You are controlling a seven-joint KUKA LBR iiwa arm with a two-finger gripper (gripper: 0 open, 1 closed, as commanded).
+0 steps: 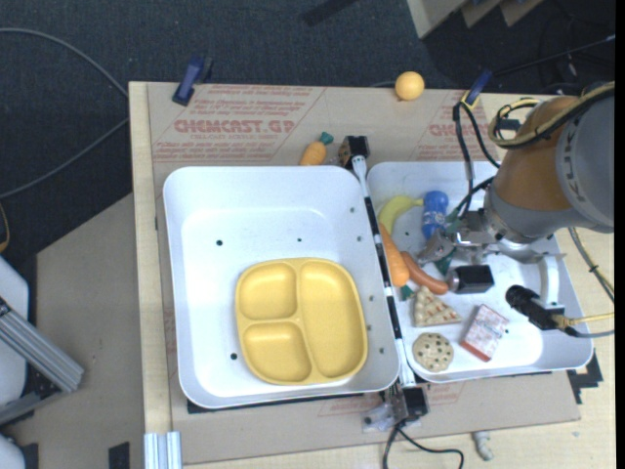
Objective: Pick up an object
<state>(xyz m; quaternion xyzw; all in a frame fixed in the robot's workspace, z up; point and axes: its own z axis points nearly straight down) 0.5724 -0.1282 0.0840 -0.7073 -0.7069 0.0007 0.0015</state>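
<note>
The right bin [547, 360] holds a yellow banana [398, 208], a blue bottle-like toy [433, 213], an orange carrot [410, 270], a tan triangular cracker [432, 310], a round speckled cookie [432, 352] and a pink packet [484, 331]. My gripper [442, 249] is low in this bin, just below the blue toy and right above the carrot's thick end. Nothing can be seen held in it.
The left bin [195, 203] carries a yellow divided plate [298, 319]. Outside the bins, a small orange toy [314, 152] lies on the board behind them and an orange ball [409, 85] sits at the board's far edge. The arm fills the right bin's far right.
</note>
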